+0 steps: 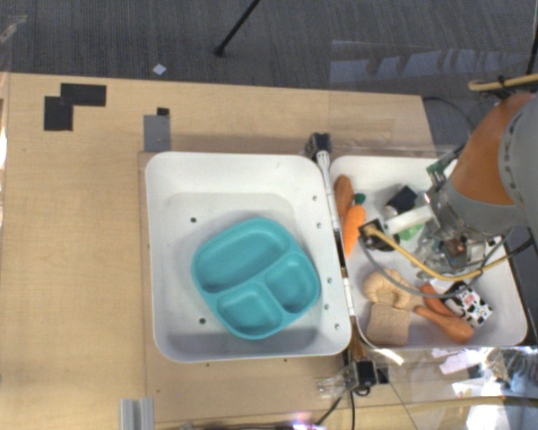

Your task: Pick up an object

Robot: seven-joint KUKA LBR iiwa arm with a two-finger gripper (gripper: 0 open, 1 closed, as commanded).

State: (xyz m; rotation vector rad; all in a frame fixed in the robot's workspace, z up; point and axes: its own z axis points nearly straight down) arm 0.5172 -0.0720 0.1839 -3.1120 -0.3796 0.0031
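Fingers (pixel 450 254) hidden among clutter low in right bin (pixel 516 328).

Tool (pixel 448 251) tips lost among cables over the right bin (pixel 516 325); arm (pixel 520 164) cut off at the right edge.

Two white bins (pixel 242 173): left of the divider, one teal plate (pixel 255 278); right, two carrots (pixel 351 227).

Two bins sit side by side on the table (pixel 72 267). The left bin (pixel 175 186) holds a divided plate (pixel 255 279). The right bin (pixel 511 325) holds a carrot (pixel 350 227) against its left wall (beside the divider), with bread (pixel 387 324) nearer the front.
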